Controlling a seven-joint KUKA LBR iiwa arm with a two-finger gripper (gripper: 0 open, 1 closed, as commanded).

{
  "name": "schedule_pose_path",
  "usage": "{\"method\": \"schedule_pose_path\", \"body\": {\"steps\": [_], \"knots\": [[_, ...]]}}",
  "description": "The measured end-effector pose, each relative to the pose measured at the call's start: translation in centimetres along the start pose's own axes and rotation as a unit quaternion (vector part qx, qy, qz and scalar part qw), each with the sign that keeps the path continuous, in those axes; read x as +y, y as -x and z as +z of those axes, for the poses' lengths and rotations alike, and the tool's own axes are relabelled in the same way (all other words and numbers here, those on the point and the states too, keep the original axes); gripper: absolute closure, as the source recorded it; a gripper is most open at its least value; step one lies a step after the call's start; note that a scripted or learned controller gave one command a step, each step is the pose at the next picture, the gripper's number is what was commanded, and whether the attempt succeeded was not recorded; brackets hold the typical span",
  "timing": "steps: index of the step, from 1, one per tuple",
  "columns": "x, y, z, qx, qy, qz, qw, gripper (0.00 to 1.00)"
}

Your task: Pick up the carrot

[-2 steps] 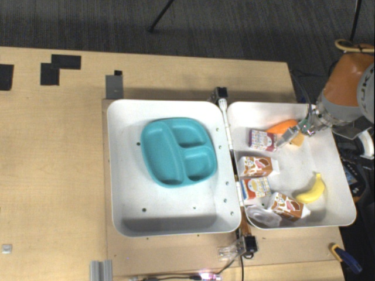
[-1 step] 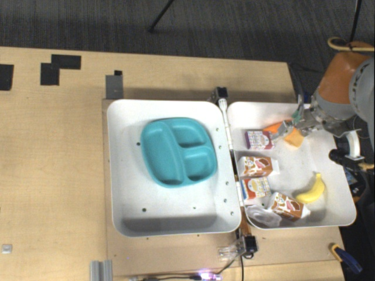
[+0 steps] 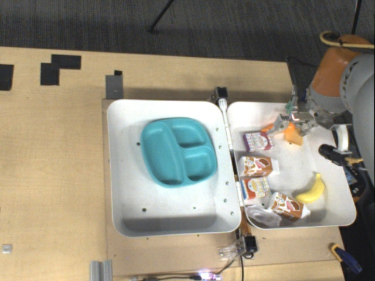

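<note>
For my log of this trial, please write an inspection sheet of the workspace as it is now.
Surface: wooden bench with two white bins, left bin and right bin.
Job's things: carrot at the far side of the right bin.
Clutter: teal divided plate in the left bin; banana and small cartons in the right bin.
Grippers: tool over the carrot; grasp not confirmed.
Cables: cable at the near edge.
Surroundings: dark floor.

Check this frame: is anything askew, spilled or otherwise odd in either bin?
Nothing looks spilled or damaged. The right bin holds a loose jumble: small cartons lying at different angles, a banana, and an orange carrot by the claw. The teal tray sits slightly turned in the left bin.
</note>
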State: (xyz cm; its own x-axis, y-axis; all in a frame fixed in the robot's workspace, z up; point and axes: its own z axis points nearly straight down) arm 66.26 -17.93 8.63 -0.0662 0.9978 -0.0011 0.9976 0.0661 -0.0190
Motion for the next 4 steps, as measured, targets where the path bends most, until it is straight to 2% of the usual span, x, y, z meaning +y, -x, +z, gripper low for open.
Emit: {"method": "schedule_pose_path", "body": {"steps": [1, 2, 3, 4], "knots": [[0.0, 0.1, -1.2, -0.003, -0.001, -0.005, 1.0000, 1.00], [0.1, 0.0, -1.2, -0.003, 0.002, -0.005, 1.0000, 0.00], [0.1, -0.7, 0.0, 0.001, -0.009, 0.088, 0.9961, 0.00], [0.1, -2.5, 0.3, -0.005, -0.010, 0.130, 0.9915, 0.00]]}}
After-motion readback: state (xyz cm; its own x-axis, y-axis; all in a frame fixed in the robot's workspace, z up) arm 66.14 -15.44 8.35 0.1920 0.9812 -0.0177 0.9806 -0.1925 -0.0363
